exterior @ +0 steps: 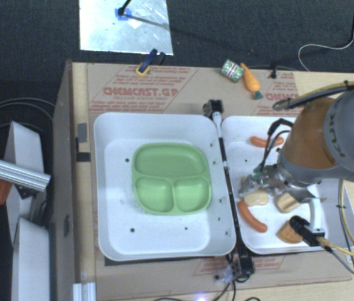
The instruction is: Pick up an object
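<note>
Two shallow white bins sit side by side on the table (pixel 164 86), which is covered with brown printed cardboard. The left bin (pixel 117 168) holds one green divided plate (pixel 171 177). The right bin (pixel 346 221) holds several small toy foods: one red sausage (pixel 252 216) near its front left, one orange sausage (pixel 262 142) toward the back, one pale piece (pixel 257 199) and two tan bread-like pieces (pixel 286 202) (pixel 288 233). The pincer (pixel 252 184) is low over the right bin, just beside the pale piece; whether it is spread or closed I cannot tell. One toy carrot (pixel 251 80) and one small green can (pixel 231 69) lie on the cardboard behind the bins. Dark carpet surrounds the table, with one shiny metal sheet (pixel 125 16) on it.
</note>
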`<state>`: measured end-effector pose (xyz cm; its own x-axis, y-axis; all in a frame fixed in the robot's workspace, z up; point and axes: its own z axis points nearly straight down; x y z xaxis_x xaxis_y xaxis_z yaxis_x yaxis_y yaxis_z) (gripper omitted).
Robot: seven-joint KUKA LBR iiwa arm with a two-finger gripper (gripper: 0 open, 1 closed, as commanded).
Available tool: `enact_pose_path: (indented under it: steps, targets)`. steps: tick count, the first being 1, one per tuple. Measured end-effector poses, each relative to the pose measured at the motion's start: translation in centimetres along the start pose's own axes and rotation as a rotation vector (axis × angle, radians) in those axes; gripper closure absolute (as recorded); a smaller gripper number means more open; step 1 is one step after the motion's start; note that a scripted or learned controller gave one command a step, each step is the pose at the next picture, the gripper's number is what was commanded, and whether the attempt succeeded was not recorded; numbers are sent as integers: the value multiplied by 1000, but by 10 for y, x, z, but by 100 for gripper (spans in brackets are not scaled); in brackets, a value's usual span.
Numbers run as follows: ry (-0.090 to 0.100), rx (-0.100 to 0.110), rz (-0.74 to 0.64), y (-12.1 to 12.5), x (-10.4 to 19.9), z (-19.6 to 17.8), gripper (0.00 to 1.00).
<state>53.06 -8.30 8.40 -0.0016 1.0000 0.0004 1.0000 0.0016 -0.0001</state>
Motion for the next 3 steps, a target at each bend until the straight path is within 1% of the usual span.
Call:
enact_pose_path:
  steps: [1,2,3]
  targets:
    - [-1,-3,-1,68,-27,-1,0]
    - [-2,-3,-1,102,-59,-1,0]
    - [0,0,0,30,-39,-2,0]
